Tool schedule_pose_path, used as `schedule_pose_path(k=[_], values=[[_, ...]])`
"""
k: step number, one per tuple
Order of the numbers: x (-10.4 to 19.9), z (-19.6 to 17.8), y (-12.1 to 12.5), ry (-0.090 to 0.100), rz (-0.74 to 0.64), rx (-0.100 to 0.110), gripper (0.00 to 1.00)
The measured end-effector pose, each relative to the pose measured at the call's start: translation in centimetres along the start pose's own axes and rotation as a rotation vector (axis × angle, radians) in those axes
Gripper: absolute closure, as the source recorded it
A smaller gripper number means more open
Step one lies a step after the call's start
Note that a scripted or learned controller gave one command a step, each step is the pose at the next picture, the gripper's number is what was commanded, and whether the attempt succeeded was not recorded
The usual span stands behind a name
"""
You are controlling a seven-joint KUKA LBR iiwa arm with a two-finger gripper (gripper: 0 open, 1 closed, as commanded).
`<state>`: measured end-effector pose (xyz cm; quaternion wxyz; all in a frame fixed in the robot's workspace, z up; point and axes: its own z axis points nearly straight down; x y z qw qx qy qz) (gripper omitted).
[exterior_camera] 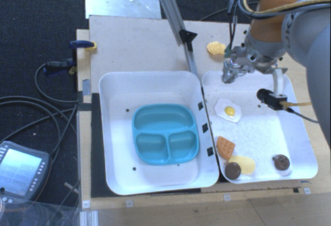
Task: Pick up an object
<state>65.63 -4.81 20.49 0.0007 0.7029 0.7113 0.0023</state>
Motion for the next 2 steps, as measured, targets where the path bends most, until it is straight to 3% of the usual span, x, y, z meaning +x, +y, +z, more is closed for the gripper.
schedule_pose_path(k=[1,2], values=[[5.2,0.1,0.5,0.000,0.000,0.001,1.00],[10.3,-2.3,1.1,0.001,0.001,0.000,1.00]])
